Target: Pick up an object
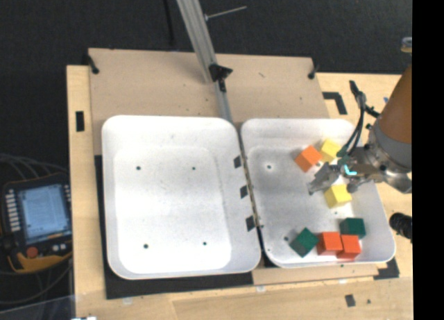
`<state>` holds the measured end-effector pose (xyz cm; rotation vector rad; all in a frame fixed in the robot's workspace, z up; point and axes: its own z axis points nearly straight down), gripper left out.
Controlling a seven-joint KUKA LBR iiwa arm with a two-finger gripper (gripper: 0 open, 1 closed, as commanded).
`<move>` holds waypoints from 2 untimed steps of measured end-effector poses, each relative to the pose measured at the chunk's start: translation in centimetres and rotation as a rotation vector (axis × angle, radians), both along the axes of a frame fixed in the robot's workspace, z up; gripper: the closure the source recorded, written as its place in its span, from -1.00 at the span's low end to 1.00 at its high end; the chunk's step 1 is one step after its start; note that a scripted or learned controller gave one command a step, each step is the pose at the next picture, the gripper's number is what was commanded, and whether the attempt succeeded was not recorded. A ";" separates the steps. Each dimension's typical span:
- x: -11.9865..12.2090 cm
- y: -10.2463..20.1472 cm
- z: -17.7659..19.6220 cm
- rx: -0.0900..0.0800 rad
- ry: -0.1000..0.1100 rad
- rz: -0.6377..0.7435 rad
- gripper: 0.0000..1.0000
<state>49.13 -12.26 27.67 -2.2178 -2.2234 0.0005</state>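
On the worktop (pixel 76 173) the left bin (pixel 173 194) sits beside the right bin (pixel 277 173). In the right bin lie an orange block (pixel 306 158), a yellow block (pixel 330 148), another yellow block (pixel 338 195) and, along the near wall, green (pixel 302 241), orange (pixel 330 242), orange (pixel 350 245) and green (pixel 353 227) blocks. The tool (pixel 331 178) hangs among the upper blocks; I cannot tell its opening.
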 end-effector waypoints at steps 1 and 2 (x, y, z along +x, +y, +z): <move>0.0 0.0 0.2 -0.001 -0.004 -0.003 -1.00; -0.6 -0.2 -4.3 -0.002 0.001 -0.003 -1.00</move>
